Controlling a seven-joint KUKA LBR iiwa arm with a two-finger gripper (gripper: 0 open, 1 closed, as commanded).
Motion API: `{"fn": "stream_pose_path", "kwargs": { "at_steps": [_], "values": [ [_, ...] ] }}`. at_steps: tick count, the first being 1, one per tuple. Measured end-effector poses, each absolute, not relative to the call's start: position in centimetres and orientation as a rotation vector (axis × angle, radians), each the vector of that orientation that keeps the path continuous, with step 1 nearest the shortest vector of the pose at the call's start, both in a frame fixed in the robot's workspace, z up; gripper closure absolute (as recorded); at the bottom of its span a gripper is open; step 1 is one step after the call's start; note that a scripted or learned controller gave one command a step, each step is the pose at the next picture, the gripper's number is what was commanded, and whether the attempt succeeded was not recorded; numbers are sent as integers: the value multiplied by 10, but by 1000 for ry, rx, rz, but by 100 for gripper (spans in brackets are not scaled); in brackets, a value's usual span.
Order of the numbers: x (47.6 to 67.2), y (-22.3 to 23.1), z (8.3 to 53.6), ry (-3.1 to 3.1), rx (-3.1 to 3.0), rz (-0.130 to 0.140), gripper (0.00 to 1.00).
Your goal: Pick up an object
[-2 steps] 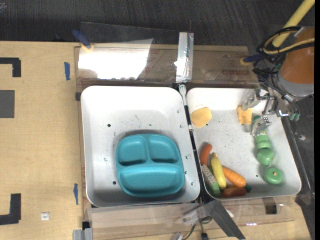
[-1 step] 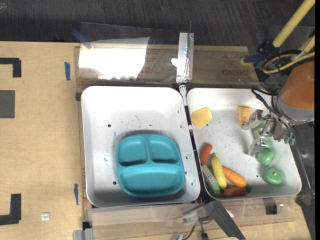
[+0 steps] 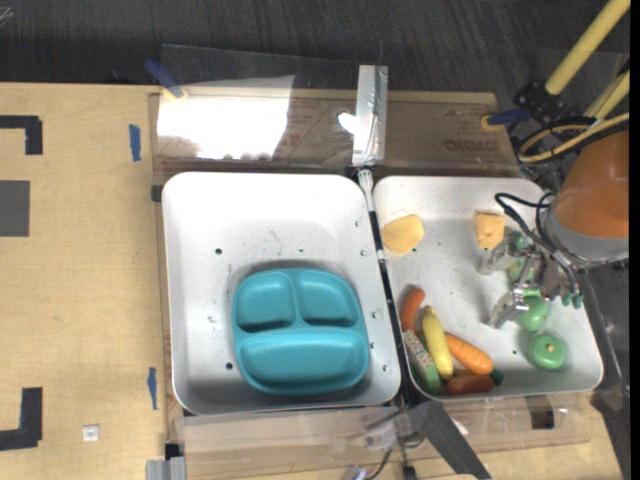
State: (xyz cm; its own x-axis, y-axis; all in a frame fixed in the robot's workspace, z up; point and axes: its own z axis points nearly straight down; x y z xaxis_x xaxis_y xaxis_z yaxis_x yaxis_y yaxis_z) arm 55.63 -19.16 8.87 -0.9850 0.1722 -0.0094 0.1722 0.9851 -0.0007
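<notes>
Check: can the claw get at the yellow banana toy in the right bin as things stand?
Probably yes. The banana lies on top of the pile by the right bin's left wall, uncovered. The claw is in that bin, bare floor between. The carrot alongside may crowd it.

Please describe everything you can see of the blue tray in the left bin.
The blue tray is teal, looks like smooth plastic, with rounded corners and three compartments: two small ones at the far side, one large at the near side. It lies flat, right side up, on the left bin's floor, toward the near wall. Its compartments hold nothing.
</notes>
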Motion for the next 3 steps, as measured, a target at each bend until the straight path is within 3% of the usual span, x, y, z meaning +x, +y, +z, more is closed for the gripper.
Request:
{"fn": "stream_pose_path", "kwargs": {
  "at_steps": [1, 2, 3],
  "values": [
    [552, -217, 88, 3129, 56, -5, 0],
    [539, -158, 89, 3129, 4, 0, 0],
    [496, -101, 93, 3111, 69, -4, 0]
  ]
}}
